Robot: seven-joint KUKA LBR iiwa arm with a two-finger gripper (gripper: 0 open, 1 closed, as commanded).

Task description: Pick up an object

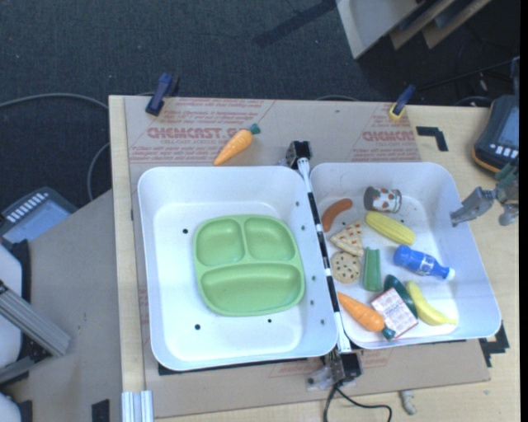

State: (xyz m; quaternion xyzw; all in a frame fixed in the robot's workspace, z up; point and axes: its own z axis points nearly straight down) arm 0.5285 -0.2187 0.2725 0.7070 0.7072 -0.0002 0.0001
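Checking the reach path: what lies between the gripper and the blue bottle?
In the camera view, only the bin's right rim separates gripper from blue bottle.

You see dark carpet floor (99,41) beyond the worktop (132,247), a grey cable (49,103) curving across it left of the worktop, and pale furniture (404,21) past the worktop's far right corner.

The light is even and quite bright, coming from above. The white bins (239,189) look a little overexposed, with soft glare on their rims. Shadows are weak and short. The whole picture is slightly soft, and the dark floor (82,49) shows some grain.
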